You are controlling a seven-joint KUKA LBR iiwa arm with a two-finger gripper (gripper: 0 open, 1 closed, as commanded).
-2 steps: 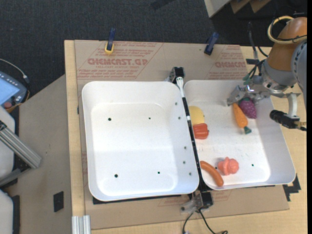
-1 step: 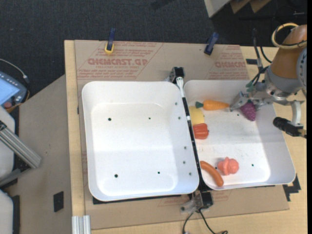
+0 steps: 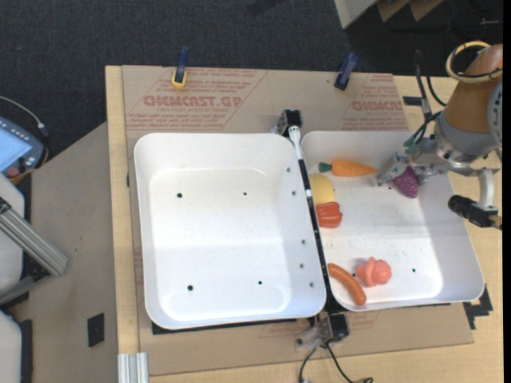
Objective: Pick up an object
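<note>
The right white bin (image 3: 447,282) holds several toys: an orange carrot (image 3: 350,167), a yellow piece (image 3: 321,188), a red pepper (image 3: 328,214), an orange-red sausage (image 3: 347,283) and a pink toy (image 3: 374,272). My gripper (image 3: 406,178) reaches in from the right over the bin's far right part. A small purple toy (image 3: 407,185) sits between its grey fingers (image 3: 390,171), and the gripper is shut on it. The carrot's tip lies just left of the gripper.
The left white bin (image 3: 160,238) stands beside the right one, with a black divider rail (image 3: 307,206) between them. Both rest on a brown board (image 3: 120,174) held by clamps (image 3: 180,73) at the back. Cables (image 3: 471,206) hang near the arm.
</note>
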